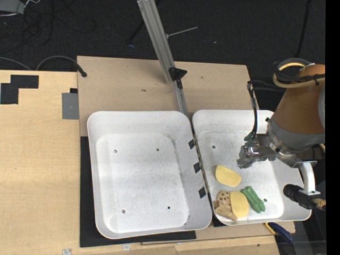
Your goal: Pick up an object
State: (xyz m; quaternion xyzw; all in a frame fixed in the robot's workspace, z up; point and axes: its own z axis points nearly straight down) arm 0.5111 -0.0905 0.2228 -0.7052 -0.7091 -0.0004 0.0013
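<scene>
In the right bin [228,126], near its front, lie a yellow rounded piece [228,176], a second yellow piece [239,204], a green elongated object [253,198] and a tan spotted object [223,202]. My gripper [248,154] hangs over the right bin's middle, up and to the right of the first yellow piece and apart from it. I see nothing between its fingers.
The left bin [139,173] sits beside the right one, with black clips along the shared divider [195,158]. A metal rail [159,41] leans in from the back. The arm's orange and grey body [300,110] overhangs the right bin's right edge.
</scene>
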